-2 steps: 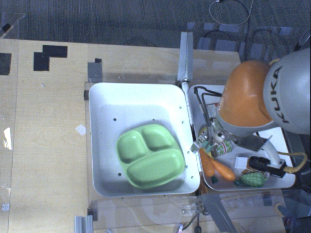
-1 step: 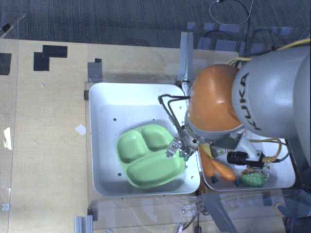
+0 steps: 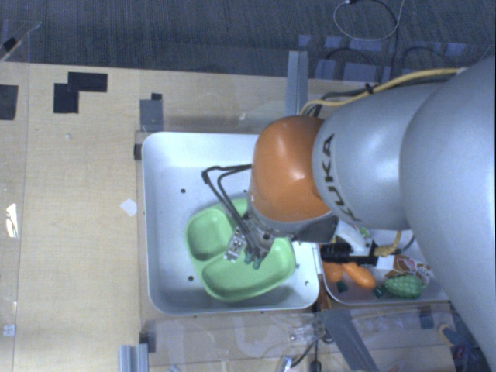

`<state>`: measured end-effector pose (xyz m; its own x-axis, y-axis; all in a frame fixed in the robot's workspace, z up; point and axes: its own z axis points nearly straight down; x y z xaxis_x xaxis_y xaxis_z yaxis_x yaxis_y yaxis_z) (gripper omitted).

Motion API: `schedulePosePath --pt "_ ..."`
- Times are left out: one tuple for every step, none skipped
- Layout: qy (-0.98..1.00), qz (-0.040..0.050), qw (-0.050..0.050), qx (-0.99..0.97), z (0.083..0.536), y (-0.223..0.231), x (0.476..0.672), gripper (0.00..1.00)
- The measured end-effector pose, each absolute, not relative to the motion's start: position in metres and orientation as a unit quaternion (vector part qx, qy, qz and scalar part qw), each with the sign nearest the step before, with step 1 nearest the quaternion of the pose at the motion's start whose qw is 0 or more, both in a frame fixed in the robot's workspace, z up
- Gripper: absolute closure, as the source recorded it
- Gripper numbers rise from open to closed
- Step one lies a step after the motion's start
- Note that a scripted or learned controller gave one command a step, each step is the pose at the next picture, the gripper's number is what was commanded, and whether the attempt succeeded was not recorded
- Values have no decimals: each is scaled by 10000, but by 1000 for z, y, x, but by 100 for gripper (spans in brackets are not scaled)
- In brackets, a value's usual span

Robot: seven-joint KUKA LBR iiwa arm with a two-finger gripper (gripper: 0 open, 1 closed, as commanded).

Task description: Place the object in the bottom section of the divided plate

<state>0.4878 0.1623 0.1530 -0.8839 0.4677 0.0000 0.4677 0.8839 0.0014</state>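
Gripper low over the green plate — finger state impossible to tell. Probably the placing step; next, release into the section just below, then lift.

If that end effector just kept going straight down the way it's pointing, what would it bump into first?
Probably the green divided plate: the end effector points down over it, near its lower section. Its height above the plate is unclear.

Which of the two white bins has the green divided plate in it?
The left bin, under the gripper, holds the green divided plate. The right bin holds small items instead, among them an orange piece and a green one.
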Motion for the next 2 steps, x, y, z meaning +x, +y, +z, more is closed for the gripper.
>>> schedulePosePath --pt "9715 11 10 2372 188 195 488 100" --pt "9789 10 11 2043 187 223 488 100"
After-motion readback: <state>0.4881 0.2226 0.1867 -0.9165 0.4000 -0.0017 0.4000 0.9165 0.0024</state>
